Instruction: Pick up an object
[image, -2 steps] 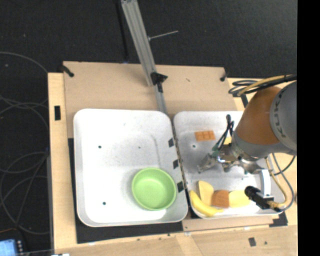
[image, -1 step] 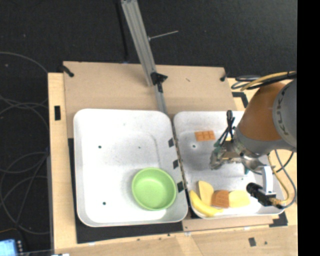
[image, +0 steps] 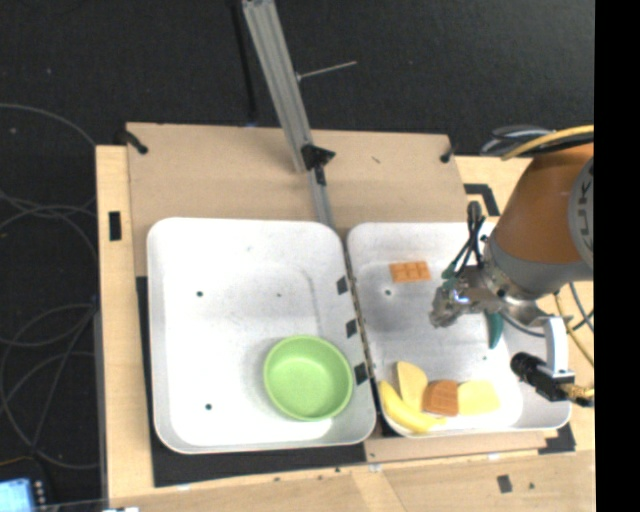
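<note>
My gripper (image: 447, 305) hangs over the middle of the right bin (image: 385, 330), with the grey and orange arm reaching in from the right. An orange waffle-like piece (image: 409, 271) lies on the bin floor up and to the left of the gripper, apart from it. At the bin's front edge sit a yellow banana (image: 397, 410), a pale yellow wedge (image: 411, 379), a brown block (image: 441, 398) and a yellow piece (image: 478, 397). The gripper is above and behind this group.
A green bowl (image: 308, 376) sits at the front right of the left bin (image: 200, 300). A metal pole (image: 285, 90) slants up from the bench behind the bins. A black clamp (image: 540, 378) sticks out at the arm's lower right.
</note>
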